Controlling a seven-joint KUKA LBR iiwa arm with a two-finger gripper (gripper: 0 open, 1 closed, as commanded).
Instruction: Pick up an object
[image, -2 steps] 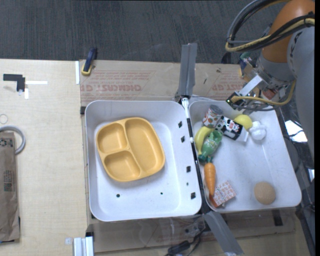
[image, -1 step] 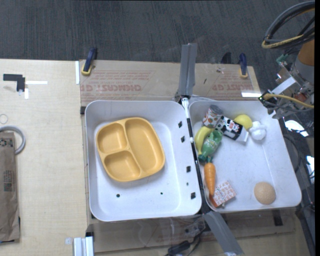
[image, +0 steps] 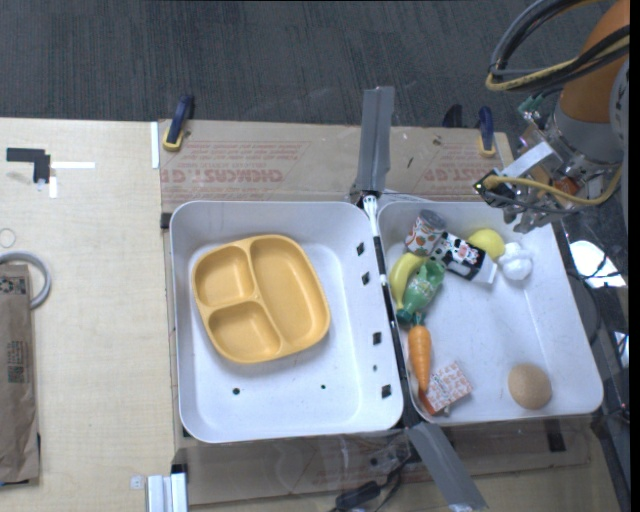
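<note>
I cannot tell the gripper's (image: 527, 205) state above the right bin (image: 560, 330). The carrot (image: 420, 355) lies pointing toward the near edge.

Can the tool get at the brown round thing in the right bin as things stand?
Probably yes. The brown round thing lies alone near the right bin's front corner, nothing on or against it, and the tool hangs above the bin's far edge.

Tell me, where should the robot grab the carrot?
Probably around the carrot's thick orange middle, coming straight down from above. It lies flat and lengthwise along the right bin's left wall, so the pincer should close across its narrow width. The checkered packet touches its lower tip, so stay higher up.
</note>
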